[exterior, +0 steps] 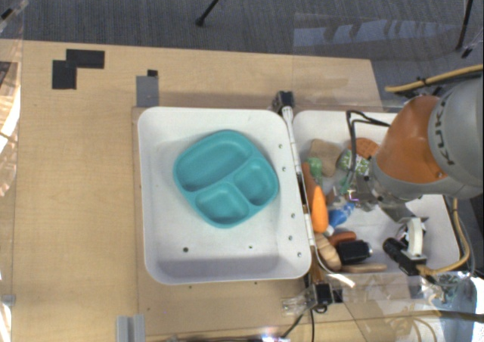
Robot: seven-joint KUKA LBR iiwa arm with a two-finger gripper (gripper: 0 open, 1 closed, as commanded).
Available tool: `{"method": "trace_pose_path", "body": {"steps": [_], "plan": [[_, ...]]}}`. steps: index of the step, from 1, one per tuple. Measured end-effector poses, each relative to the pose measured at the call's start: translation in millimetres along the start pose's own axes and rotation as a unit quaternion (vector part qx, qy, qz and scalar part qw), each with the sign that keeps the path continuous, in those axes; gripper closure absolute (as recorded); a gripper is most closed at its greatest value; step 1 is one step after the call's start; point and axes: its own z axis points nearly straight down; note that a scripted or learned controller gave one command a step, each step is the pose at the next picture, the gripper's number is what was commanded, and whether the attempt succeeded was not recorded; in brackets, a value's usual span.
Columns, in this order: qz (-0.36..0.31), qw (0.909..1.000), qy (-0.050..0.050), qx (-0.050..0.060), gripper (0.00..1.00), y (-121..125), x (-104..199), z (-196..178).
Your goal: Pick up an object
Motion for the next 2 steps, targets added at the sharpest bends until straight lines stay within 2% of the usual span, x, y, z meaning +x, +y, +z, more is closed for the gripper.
{"method": "trace_pose_path", "body": {"steps": [1,2], "plan": [[-0.004,1.0,0.003,0.0,1.0,3.4,3.1,-8.4],[0.122,0.9925,0.003,0.009,1.0,32.4,39.6,-139.9]]}}
